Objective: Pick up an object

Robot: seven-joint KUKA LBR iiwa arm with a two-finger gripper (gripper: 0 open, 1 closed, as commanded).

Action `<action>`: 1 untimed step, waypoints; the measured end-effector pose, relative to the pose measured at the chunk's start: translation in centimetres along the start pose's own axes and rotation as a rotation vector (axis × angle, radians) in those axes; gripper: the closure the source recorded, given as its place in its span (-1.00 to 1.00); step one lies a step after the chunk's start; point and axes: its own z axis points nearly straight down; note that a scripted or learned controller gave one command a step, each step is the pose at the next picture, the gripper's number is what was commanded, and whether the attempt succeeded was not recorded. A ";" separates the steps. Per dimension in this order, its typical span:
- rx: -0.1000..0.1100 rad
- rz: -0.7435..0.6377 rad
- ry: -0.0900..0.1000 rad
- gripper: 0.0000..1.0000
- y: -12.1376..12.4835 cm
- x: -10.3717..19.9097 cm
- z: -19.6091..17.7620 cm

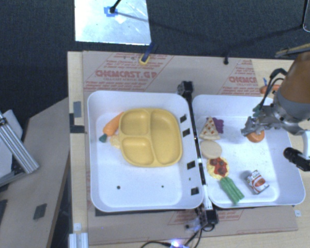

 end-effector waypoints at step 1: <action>-0.001 -0.001 -0.001 1.00 0.5 0.0 -6.4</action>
